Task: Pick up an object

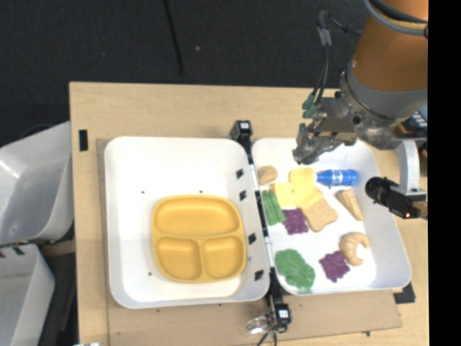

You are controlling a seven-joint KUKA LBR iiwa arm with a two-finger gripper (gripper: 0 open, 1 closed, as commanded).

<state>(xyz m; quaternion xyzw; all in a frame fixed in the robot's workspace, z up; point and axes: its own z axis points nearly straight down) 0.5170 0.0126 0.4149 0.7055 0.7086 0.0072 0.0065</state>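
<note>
A: Two bins [115, 193] sit side by side on the bench [86, 107]; the left one holds one yellow tray [198, 236] with three compartments; the right one holds the toy food.

B: And the arm [392, 42]?

A: It reaches in from the right; the gripper [306, 152] hangs over the far left part of the right bin, just above the cheese [299, 186]; whether it is spread or pressed together cannot be told from here, and nothing shows between its tips.

B: So the likely target is the cheese, or the small roll [267, 174] beside it?

A: Probably; the pile is crowded there, so a straight descent centred on one piece, clear of the bin wall, would serve best; the flat cheese may slip, the roll looks easier to pinch.

B: Count them, big to small.

A: One lettuce [294, 267]; one cheese; one bottle [337, 177]; one toast [320, 215]; one croissant [353, 245]; one green strip [271, 207]; two grape bunches [295, 220]; one cone [351, 202]; one roll.
</note>
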